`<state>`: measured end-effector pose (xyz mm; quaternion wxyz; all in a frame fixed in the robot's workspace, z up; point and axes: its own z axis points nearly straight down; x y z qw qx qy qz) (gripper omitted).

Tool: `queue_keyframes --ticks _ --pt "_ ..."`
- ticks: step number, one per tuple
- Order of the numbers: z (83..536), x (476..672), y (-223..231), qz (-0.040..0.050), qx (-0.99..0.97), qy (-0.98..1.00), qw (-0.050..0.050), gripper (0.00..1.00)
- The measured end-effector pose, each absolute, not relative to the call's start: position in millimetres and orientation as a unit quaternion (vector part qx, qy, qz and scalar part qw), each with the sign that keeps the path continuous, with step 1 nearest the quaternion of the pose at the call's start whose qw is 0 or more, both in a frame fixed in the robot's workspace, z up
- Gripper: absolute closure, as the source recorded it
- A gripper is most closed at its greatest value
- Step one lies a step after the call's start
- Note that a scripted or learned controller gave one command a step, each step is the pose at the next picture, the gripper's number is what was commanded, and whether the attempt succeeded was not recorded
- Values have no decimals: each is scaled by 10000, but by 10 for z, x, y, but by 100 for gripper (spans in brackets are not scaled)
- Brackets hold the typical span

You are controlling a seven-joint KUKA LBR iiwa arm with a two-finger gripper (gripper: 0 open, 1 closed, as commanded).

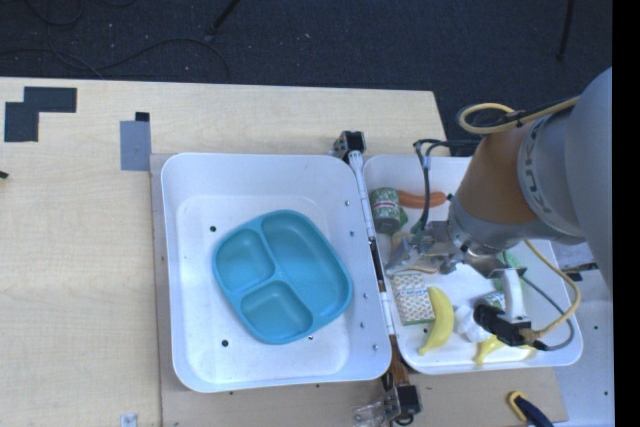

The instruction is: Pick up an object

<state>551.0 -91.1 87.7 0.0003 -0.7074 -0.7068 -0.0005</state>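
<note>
The arm [520,180] is reached in from 3 o'clock over the right bin [570,345]. The gripper [432,250] is seen low among the clutter; its state cannot be told. A banana [438,320] lies at 6 o'clock of it, a can [386,208] at 10 o'clock. A blue tray [282,275] is held in the left bin [190,185].

- Even overhead light; the white bins [170,215] at centre glare slightly
- Soft, short shadow under the blue tray [282,275]
- Upper frame: dark floor, dim and grainy
- Overall focus soft; arm [560,175] at right slightly blurred
</note>
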Motion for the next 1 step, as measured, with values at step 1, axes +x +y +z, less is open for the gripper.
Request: queue_keyframes --ticks 1 --pt "870 5941 -957 2 -7066 -7077 11 0"
